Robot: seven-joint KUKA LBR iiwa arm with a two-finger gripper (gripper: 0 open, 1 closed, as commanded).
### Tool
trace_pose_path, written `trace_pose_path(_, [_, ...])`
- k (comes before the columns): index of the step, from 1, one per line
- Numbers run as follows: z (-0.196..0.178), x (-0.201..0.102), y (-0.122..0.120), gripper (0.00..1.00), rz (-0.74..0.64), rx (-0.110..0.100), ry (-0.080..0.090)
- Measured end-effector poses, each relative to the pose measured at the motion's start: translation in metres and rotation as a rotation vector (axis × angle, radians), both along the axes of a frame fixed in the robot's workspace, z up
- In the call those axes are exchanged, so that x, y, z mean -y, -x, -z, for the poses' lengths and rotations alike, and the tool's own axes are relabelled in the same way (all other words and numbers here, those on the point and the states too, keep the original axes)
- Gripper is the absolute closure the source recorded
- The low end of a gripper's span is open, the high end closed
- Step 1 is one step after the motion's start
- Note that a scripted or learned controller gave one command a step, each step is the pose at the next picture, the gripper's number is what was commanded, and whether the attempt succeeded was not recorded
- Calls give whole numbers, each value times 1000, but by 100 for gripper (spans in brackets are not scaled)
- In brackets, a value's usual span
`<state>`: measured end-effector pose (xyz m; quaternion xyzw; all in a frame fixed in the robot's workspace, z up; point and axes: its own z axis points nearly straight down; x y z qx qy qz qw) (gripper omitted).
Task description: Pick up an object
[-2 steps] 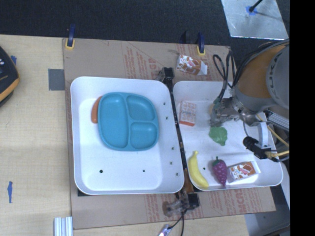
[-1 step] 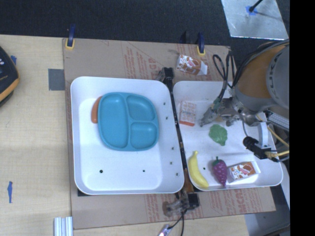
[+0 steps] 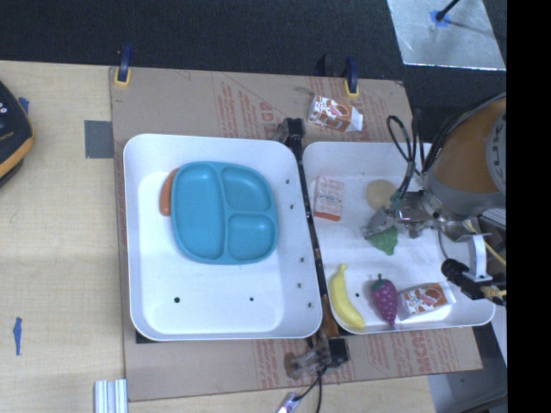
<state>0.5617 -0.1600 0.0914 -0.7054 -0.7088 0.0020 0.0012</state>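
Wooden bench (image 3: 60, 248) with a cardboard sheet (image 3: 215, 93) on it carries two white bins side by side. Left bin (image 3: 151, 308), in the middle of the frame, has one blue divided plate (image 3: 225, 212) and one orange thing (image 3: 164, 194) half hidden under the plate's left edge. Right bin (image 3: 344, 157) has one small carton (image 3: 328, 198), one pale round thing (image 3: 379, 193), one green leafy thing (image 3: 385, 240), one banana (image 3: 345, 299), one bunch of purple grapes (image 3: 384, 298) and one packet (image 3: 424, 300) at the lower right. One more packet (image 3: 334, 114) lies on the cardboard above the right bin.

Gripper (image 3: 386, 220) is low over the right bin at the right of the frame, its tip just above the green thing and just below the pale round one. Whether its fingers are spread or closed I cannot tell, and I see nothing clearly between them.

I judge that the step in hand is the reaching and closing on one object, most likely the green thing. Next move asks for a firm closing on it and then a straight lift, without pushing the pale round thing beside it.
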Motion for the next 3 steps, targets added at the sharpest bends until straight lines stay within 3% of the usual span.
trace_pose_path(1, [-10,1,0,100,-2,-1,0])
trace_pose_path(2, [-10,1,0,0,-3,-1,0])
trace_pose_path(3, [-20,2,0,100,-4,-2,1])
